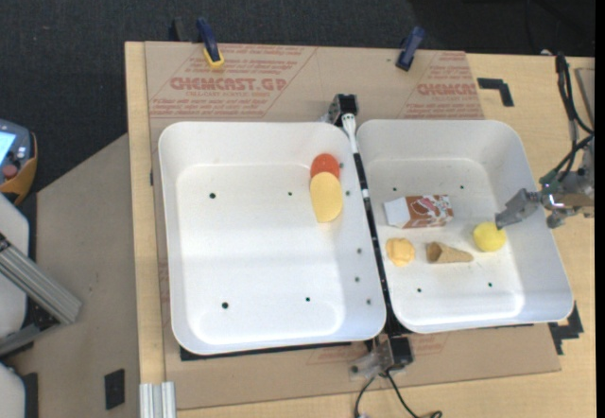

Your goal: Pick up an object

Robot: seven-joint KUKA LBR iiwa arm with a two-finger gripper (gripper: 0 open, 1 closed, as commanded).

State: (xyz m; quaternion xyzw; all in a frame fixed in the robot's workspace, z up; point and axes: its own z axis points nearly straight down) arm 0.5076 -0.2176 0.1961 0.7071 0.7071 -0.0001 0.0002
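Note:
The right bin (pixel 529 298) holds several small things: a brown and white packet (pixel 419 211), an orange-yellow lump (pixel 401 252), a tan cone (pixel 449 253) and a yellow ball (pixel 489 236). A yellow oblong piece (pixel 327 196) with an orange-red piece (pixel 324 164) at its far end lies in the left bin (pixel 246 312), close to the wall between the bins. My gripper (pixel 521 206) reaches in over the right bin's right rim. Its grey tip hangs just up and to the right of the yellow ball.
Both bins rest on a brown cardboard sheet (pixel 284 76), held by two clamps (pixel 210 47) at the far edge. Cables (pixel 572 113) run down the right side near the wrist. A small black fitting (pixel 344 108) sits at the far end of the bins' shared wall.

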